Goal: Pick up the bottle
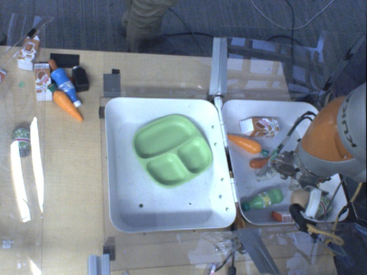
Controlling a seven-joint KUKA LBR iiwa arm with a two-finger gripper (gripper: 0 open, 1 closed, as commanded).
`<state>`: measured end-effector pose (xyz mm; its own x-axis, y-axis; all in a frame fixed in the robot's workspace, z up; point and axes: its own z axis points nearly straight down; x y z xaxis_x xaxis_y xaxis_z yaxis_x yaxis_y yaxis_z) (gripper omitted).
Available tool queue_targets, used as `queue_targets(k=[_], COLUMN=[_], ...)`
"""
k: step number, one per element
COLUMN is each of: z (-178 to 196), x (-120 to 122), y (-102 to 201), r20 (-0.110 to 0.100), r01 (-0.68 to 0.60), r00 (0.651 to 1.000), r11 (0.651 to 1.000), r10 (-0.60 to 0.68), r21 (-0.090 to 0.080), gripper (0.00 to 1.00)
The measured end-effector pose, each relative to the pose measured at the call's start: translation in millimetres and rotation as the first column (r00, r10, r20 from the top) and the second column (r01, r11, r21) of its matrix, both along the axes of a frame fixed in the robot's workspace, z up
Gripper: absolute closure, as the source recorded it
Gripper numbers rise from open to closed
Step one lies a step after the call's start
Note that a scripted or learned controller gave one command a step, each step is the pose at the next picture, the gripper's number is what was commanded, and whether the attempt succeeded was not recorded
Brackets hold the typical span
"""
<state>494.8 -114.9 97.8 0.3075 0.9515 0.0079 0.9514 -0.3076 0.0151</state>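
Observation:
The green bottle [263, 200] lies on its side near the front edge of the right bin [298, 111], its cap pointing left. My gripper [277, 168] hangs over the middle of that bin, a little behind and to the right of the bottle and apart from it. The gripper sits close to a small orange-red piece [258, 162] on its left. The grey arm with its orange band [324, 137] reaches in from the right and hides the bin's right side.
In the right bin also lie a carrot [244, 144], a brown and white packet [261, 126] and a small red item [281, 215]. A green divided plate [172, 150] sits in the left bin [126, 202]. A blue bottle [65, 86], another carrot [67, 106] and small cartons lie on the bench at far left.

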Motion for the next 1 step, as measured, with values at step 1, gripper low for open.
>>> queue_targets(k=[1], z=[-9.0], x=[-2.3], y=[28.0], r20=[0.000], r01=[-0.182], r00=[0.983], r11=[0.983], r10=[0.182], r21=[-0.013], gripper=[0.00])
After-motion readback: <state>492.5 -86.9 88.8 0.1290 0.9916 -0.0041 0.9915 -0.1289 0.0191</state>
